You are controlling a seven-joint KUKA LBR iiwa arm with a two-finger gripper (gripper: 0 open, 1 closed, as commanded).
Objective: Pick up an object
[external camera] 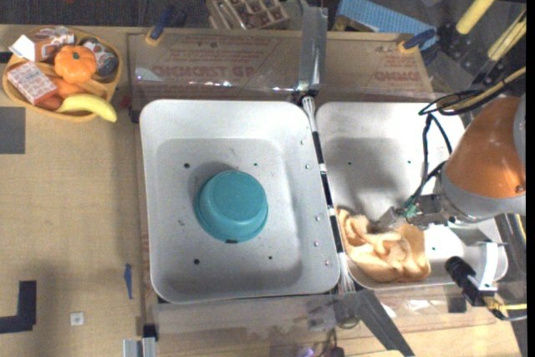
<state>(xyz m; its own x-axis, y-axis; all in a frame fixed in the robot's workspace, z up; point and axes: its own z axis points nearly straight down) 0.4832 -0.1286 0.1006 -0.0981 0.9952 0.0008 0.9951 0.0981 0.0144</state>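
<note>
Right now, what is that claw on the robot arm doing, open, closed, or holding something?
Gripper: down in the right white bin, right above the crumpled tan cloth; open or closed cannot be told.

End effector (399, 217): I can't make out its fingers; they blur into the cloth beneath.
Tan cloth (386, 251): my view of its upper right corner is blocked by the arm's wrist.
Arm (489, 167): cut off by the right edge past the orange band.
Right bin (368, 138): its near right corner sits behind the arm.
Fruit bowl (58, 75): labels too small for me to read.
</note>
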